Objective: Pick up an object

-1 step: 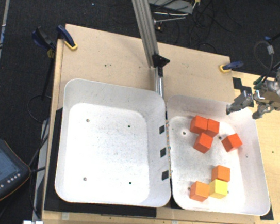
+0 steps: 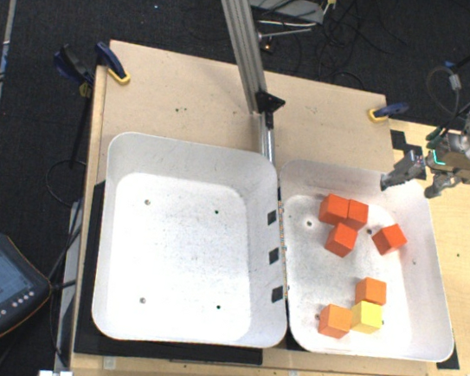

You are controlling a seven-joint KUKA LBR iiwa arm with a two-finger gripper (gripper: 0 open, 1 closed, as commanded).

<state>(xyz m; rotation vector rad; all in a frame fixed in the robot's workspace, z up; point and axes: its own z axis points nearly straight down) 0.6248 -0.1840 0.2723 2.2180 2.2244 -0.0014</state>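
Yellow cube [image 2: 368,317] (matte) touching orange blocks [image 2: 335,320]; white bin [image 2: 431,282].

- My jaws hang spread and empty above the right bin's [image 2: 435,256] far right rim.
- Six orange blocks [image 2: 342,212] and one yellow block [image 2: 368,317] lie inside it.
- The left bin [image 2: 134,159] sits beside it on the desk [image 2: 197,89].

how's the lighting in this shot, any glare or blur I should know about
Camera view: even, soft light; the white bins look bright but not blown out; the orange blocks and the yellow block are sharp with faint shadows; the tool at the right bin's upper edge looks slightly soft.
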